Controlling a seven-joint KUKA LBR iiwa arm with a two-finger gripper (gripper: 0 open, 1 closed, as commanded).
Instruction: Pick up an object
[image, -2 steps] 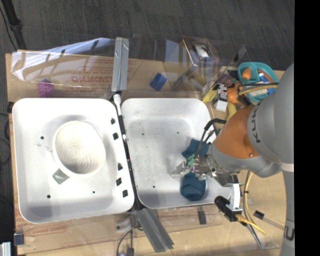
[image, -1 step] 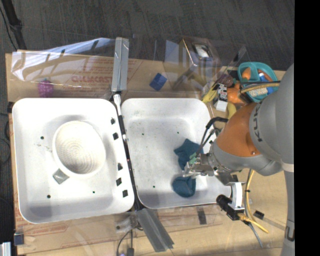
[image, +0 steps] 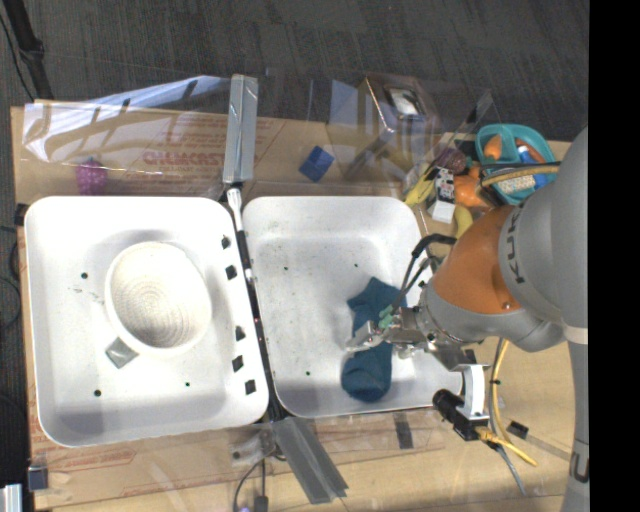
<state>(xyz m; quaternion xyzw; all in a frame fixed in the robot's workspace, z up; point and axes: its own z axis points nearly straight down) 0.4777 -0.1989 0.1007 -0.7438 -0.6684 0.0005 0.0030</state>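
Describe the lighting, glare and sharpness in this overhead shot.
Camera view: even light, soft shadows; the left bin reads very bright; glare streaks the clear plastic sheet behind it; the gripper over the teal cloth looks slightly soft.

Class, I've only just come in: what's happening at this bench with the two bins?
A grey and orange robot arm reaches in from the right, trying to pick something up. Its gripper is down in the right bin, right on a crumpled dark teal cloth, the one thing lying there. Whether it actually has hold of the cloth cannot be told. The left bin holds a white bowl-like object and a small grey piece.
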